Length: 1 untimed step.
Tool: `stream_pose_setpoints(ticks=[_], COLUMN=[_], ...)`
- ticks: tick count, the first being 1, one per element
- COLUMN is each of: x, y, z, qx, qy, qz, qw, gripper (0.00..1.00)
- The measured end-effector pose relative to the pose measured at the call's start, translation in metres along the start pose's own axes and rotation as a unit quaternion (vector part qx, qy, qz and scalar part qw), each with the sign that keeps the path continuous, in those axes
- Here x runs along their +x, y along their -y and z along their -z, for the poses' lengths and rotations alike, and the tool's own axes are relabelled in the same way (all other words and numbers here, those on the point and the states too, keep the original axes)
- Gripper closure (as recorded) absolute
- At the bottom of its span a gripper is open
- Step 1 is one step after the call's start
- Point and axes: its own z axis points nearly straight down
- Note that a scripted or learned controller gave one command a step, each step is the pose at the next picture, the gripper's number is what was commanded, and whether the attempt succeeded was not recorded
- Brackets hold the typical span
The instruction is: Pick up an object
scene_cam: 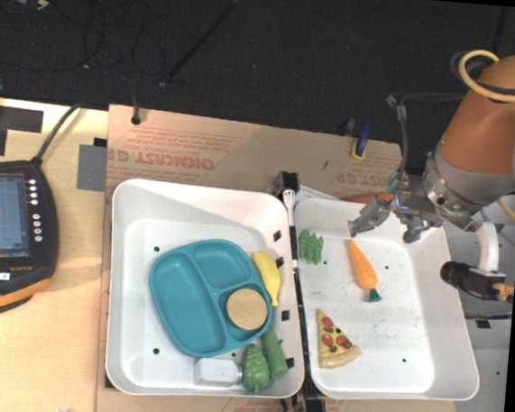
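Approach step: gripper (390,220) sat spread wide, grasping nothing, above the far edge of the right bin (445,373). Carrot (360,265) lay just near of it, smooth orange taper, green tip pointing near. Likely the closest target; next move would call for dropping down and lining the fingers across its narrow body. Pizza slice (335,340) flat, near-left in the same bin. Left bin (132,234) held a glossy teal tray (185,298).
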Motion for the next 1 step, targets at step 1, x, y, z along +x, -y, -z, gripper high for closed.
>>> stream_pose_setpoints(ticks=[1], x=[-0.0579], y=[-0.0315], z=[-0.092], qx=[0.003], qy=[0.001], qz=[-0.002], qw=[1.0], gripper=[0.0])
